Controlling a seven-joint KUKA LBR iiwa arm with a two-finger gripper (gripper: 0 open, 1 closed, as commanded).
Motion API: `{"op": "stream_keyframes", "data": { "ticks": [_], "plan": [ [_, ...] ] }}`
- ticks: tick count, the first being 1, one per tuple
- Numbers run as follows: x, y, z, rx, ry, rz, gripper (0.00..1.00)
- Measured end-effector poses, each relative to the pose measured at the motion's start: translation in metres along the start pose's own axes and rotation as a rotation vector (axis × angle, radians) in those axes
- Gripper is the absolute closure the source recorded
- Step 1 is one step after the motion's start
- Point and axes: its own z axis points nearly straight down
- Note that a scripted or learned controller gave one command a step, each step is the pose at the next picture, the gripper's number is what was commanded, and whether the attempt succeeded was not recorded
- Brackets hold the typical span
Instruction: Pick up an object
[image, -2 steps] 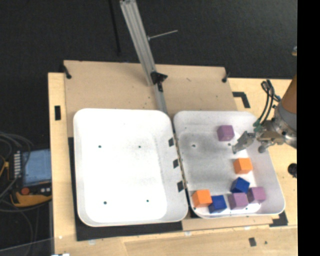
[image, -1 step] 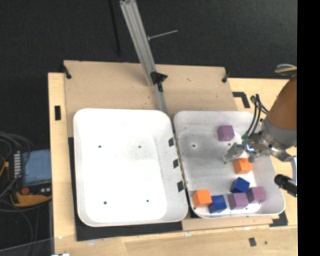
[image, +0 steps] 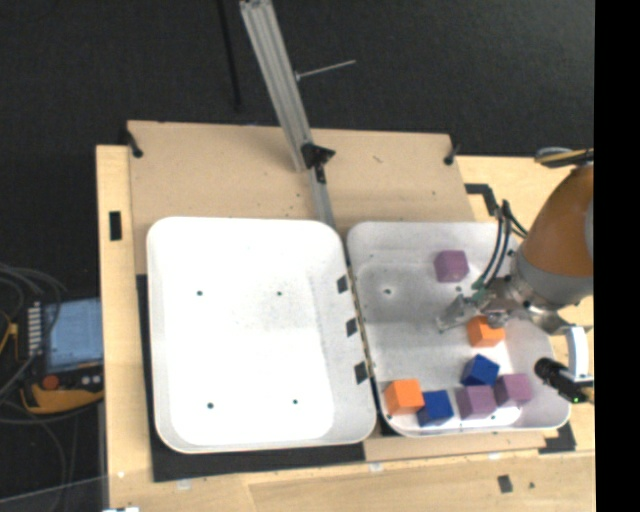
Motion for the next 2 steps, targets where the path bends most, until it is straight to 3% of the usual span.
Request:
{"op": "stream_keyframes", "data": {
  "ticks": [1,2],
  "plan": [
    [-0.002,0.002,-0.01,-0.007,-0.003,0.008,1.0],
    [0.0,-0.002,-0.057,0.011,0.007,-0.003,1.0]
  ]
}}
